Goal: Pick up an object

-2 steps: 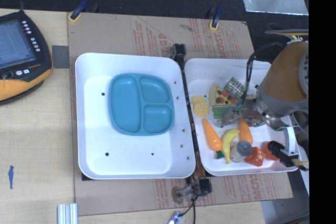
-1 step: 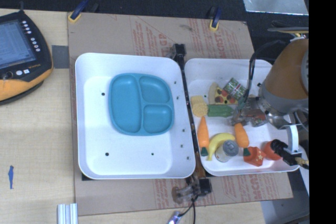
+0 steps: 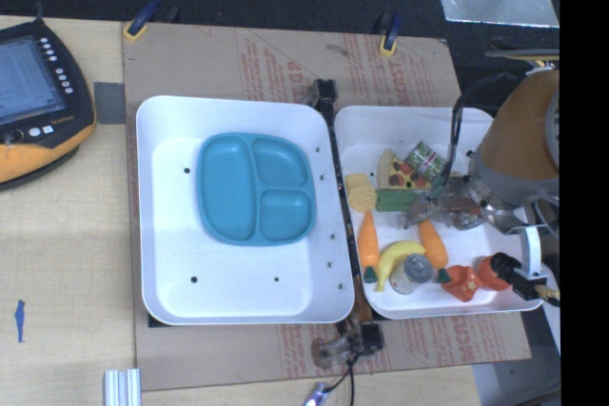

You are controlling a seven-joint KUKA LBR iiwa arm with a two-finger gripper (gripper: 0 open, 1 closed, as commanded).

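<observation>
Your arm [image 3: 519, 143] comes in from the right and hangs over the right bin [image 3: 354, 126], its orange band above the wrist covering that bin's far right corner. The gripper [image 3: 447, 204] sits low among the toys near the middle of the bin, just right of a green block [image 3: 395, 200] and just above an orange carrot [image 3: 433, 244]. You cannot tell how the jaws stand: the metal parts there are dark and blurred together, and nothing can be seen held between them.

The things you could pick are all crowded in the right bin. A slice of pizza [image 3: 392, 171] lies toward the far side with a green-striped can [image 3: 425, 160] touching it on the right. A round yellow cracker [image 3: 360, 196] rests near the left wall. Below it a second carrot [image 3: 367, 244] lies lengthwise, beside a banana [image 3: 395, 259] that curls around a small grey jar [image 3: 413, 272]. Near the front wall sit a red strawberry-like piece [image 3: 460, 281] and a red-orange piece [image 3: 491, 272] next to it.

The left bin [image 3: 157, 233] holds a blue divided plate [image 3: 255, 188], lying flat, well apart from the gripper. Both bins rest on a sheet of cardboard [image 3: 238, 62] clamped to the table [image 3: 57, 242]. A control pendant [image 3: 38, 100] with a screen lies at the table's far left.
</observation>
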